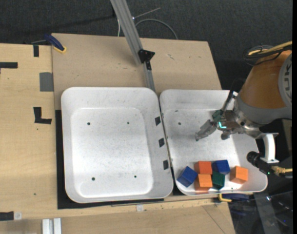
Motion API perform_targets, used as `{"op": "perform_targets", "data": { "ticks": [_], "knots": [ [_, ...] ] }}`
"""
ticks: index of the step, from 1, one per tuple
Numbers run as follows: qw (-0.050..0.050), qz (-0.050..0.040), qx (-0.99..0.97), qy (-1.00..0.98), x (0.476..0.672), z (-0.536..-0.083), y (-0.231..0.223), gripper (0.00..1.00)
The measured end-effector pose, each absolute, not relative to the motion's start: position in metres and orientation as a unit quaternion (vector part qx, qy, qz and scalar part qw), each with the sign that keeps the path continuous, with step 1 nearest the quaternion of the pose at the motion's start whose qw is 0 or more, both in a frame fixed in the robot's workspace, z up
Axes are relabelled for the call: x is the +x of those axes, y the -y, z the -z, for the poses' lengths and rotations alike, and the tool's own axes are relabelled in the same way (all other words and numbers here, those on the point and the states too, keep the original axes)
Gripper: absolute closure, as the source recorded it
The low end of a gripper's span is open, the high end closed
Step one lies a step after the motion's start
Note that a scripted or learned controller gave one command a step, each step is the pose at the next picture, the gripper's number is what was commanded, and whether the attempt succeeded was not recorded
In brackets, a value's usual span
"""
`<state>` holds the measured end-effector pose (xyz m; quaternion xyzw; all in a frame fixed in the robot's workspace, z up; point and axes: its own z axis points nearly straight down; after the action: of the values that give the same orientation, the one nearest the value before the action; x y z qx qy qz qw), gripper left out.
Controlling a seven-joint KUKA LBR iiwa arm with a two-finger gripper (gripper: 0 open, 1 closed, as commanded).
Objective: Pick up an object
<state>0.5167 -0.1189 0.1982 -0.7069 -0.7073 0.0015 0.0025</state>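
Bins, two of them, sit side by side on the desk: left bin, right bin. Six blocks cluster at the right bin's near edge: two blue, three orange, one green. Above them hang the fingers, spread apart and holding nothing. The wrist hides part of the bin's right rim.

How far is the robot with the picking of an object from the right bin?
Nothing looks picked yet. The blocks, a blue block, orange block and others, all lie along the near edge of the right bin. The gripper is over the middle of that bin, apart from the blocks, with no block at its tip. Reaching a block, grasping and lifting are all left.
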Motion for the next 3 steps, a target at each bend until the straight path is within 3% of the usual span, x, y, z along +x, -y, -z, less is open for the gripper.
{"op": "perform_targets", "data": {
  "ticks": [1, 3],
  "knots": [
    [0.001, -0.0002, -0.707, 0.708, 0.518, -0.2, 0.119, 0.0],
    [0.003, -0.002, -0.707, 0.707, 0.505, -0.11, 0.122, 0.0]
  ]
}}
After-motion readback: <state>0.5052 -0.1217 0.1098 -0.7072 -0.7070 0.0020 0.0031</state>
